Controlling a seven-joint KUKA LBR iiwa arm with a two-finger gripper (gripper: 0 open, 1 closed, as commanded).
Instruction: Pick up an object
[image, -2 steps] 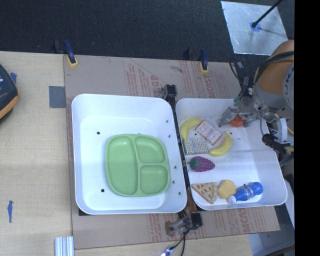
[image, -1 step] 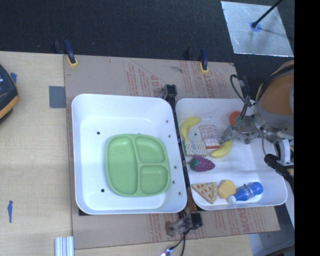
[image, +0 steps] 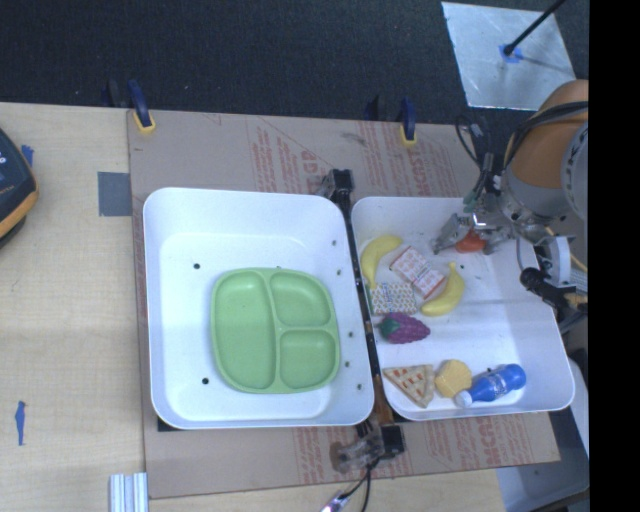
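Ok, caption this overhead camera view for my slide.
Gripper over an orange object in the right bin; green tray left.

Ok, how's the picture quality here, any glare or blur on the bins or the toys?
Camera view: even, soft light, with the white left bin and right bin bright but not washed out; the green plate casts only a faint shadow; the gripper and the orange thing at it look smeared, too soft to read.

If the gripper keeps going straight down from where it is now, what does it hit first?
Probably the small orange-red object at the gripper tips, in the right bin. Depth is unclear from above, so it may already be touching.
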